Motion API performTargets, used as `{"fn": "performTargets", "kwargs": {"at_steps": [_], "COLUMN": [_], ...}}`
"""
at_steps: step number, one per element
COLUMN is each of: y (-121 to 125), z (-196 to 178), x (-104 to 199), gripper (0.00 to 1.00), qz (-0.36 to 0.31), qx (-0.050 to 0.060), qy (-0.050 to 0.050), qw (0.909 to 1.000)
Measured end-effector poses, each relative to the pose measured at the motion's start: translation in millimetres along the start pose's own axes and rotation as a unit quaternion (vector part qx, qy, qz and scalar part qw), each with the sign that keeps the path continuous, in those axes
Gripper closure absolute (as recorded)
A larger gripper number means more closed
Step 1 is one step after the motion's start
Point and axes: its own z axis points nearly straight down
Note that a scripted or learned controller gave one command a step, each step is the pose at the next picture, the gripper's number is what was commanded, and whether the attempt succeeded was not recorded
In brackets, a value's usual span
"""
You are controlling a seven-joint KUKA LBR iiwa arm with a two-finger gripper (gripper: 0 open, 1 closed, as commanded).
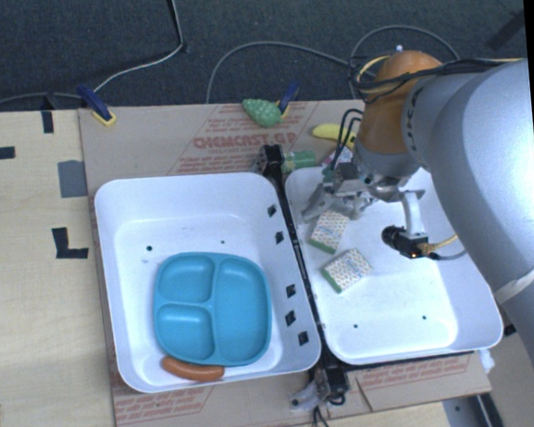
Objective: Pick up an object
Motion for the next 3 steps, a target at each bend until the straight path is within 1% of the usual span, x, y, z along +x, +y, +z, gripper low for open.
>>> {"fn": "performTargets", "kwargs": {"at_steps": [1,2,3], "y": [0,12,4], "z": [0,1,0], "x": [-6,0,-2], "gripper": [0.0,0.0,0.0], "qz": [0.0,0.0,0.0], "qx": [0.0,0.0,0.0], "qy": [0.0,0.001,0.0], "qw": [1.0,1.0,1.0]}}
